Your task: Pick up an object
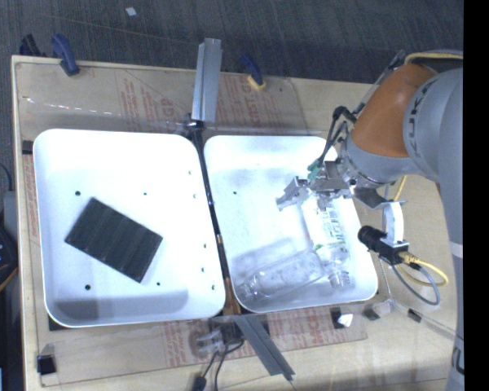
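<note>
Arm (407, 125): reaching in from right, grey w/ orange band, hanging over right bin's far-right part.
Gripper (297, 194): sitting low over right bin (253, 157), just beside upper end of a clear bottle; opening of the claw impossible to tell, too blurred, and not showing anything held.
Clear bottle 1 (332, 230): lying in right bin along right wall, label facing up, reaching toward near-right corner.
Clear bottle 2 (284, 277): lying across near part of right bin, touching or almost touching bottle 1 at the corner.
Dark flat pad (114, 239): lying tilted in left bin (106, 149), well apart from gripper.
Blue clamps (63, 54): gripping far edge of bench.
</note>
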You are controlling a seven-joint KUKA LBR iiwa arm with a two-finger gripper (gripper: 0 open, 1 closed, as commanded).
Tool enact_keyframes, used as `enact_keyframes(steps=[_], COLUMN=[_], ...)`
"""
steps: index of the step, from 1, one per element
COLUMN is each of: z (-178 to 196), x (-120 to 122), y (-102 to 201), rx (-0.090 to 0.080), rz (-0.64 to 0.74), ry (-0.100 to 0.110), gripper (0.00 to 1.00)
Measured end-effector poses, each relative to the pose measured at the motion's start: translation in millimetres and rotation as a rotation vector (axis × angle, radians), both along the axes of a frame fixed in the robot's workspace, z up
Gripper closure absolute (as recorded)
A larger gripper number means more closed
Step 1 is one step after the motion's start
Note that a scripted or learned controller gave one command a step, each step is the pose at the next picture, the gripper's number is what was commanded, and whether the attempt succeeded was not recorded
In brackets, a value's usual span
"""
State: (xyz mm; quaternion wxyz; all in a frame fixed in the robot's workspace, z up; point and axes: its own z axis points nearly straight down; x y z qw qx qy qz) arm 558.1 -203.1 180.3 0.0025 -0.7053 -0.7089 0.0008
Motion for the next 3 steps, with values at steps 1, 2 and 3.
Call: enact_keyframes(steps=[1, 2, 3], z=[18.7, -3.6, -1.2], x=[-11.7, 19.6, -4.4], y=[-6.4, -6.7, -6.0], rx=[-0.003, -0.002, 0.0], rz=[0.044, 0.08, 0.126], ry=[-0.004, -0.003, -0.001], gripper=[0.0, 0.0, 0.0])
